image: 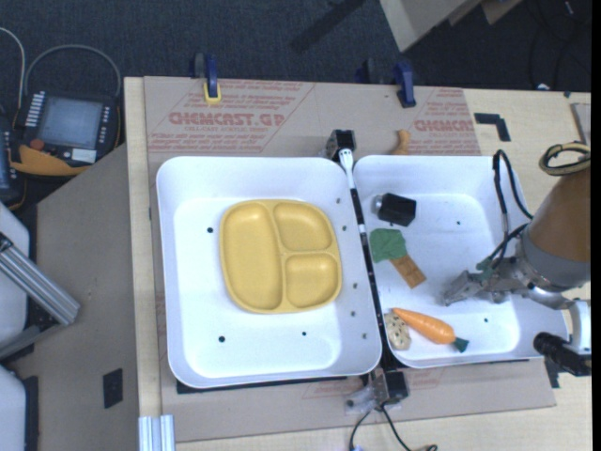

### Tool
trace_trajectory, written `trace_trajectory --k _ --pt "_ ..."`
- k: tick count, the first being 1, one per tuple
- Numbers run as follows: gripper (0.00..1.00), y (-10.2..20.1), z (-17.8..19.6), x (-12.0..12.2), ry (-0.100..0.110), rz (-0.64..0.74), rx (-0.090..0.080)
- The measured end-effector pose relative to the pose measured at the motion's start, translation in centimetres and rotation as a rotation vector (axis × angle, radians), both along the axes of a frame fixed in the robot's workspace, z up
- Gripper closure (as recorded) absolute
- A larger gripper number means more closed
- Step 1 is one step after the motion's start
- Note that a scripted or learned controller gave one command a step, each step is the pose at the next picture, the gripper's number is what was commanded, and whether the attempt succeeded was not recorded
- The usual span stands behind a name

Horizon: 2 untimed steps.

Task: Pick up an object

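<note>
Carrot (424,325) lies just below the low-reaching hand (457,291), whose grip I cannot tell.

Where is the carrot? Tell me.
In the camera view, the carrot lies near the front edge of the right bin, just right of the bins' shared wall, below the green piece and left of the gripper.

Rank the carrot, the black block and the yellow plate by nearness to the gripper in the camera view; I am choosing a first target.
From the gripper, low in the right bin:
1. Carrot, just below-left of it, same bin.
2. Black block, at the top of the same bin.
3. Yellow plate, in the middle of the left bin.
</note>
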<state>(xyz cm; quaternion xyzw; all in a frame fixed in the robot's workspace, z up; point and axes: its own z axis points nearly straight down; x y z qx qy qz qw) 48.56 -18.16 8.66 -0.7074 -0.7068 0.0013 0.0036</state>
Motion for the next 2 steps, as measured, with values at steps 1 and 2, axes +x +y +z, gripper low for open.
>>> trace_trajectory --k 1,2 --pt "1.00 -0.1 1.4 0.2 -0.008 -0.001 -0.004" --pt "1.00 -0.9 7.4 0.6 -0.013 0.001 -0.007"
